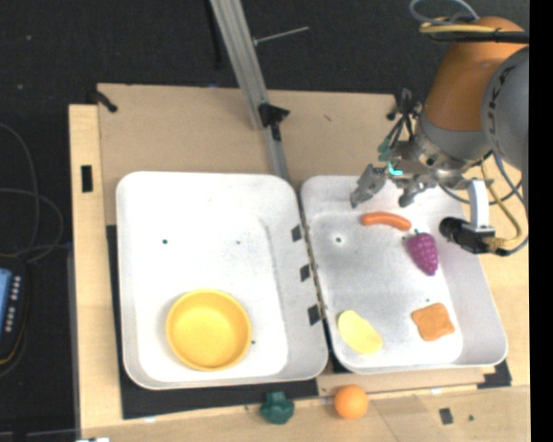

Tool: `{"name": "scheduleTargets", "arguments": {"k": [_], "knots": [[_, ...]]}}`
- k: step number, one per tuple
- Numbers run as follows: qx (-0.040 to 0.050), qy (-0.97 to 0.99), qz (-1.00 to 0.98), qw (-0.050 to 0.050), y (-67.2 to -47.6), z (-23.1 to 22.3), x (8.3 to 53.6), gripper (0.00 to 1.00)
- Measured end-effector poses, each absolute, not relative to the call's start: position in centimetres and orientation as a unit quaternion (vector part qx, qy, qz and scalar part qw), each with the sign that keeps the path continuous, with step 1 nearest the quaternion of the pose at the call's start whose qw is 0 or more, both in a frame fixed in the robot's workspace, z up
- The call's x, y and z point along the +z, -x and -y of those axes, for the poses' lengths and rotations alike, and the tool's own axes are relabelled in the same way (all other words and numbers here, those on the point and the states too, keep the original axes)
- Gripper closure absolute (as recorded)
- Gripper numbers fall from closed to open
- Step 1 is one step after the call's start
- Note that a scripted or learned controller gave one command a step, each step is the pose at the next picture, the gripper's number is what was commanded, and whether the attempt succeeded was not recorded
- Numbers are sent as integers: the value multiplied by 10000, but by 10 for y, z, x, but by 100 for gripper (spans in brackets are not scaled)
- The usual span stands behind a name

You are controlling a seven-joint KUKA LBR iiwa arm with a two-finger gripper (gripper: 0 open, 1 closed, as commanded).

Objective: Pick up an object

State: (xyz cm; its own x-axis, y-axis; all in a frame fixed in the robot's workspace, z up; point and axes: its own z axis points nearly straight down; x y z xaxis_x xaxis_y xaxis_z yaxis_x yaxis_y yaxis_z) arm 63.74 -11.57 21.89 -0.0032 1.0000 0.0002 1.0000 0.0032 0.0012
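Two white bins sit side by side on the counter point(369, 109). The left bin point(203, 201) holds a yellow bowl point(208, 329) near its front edge. The right bin point(470, 330) carries an orange sausage point(386, 220) near its back edge, purple grapes point(423, 251) just beside it, a yellow lemon-like piece point(358, 331) and an orange cracker-like square point(432, 322) toward the front. The tool point(391, 190) hangs over the right bin's back edge, its fingers spread apart just above the sausage, pinching nothing. An orange ball point(350, 401) and a green toy point(276, 408) lie on the counter's front edge.
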Motion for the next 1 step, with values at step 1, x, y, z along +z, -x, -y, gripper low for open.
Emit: {"name": "scheduleTargets", "arguments": {"k": [1], "knots": [[-15,-7055,-7087,1,-646,112,163,0]]}}
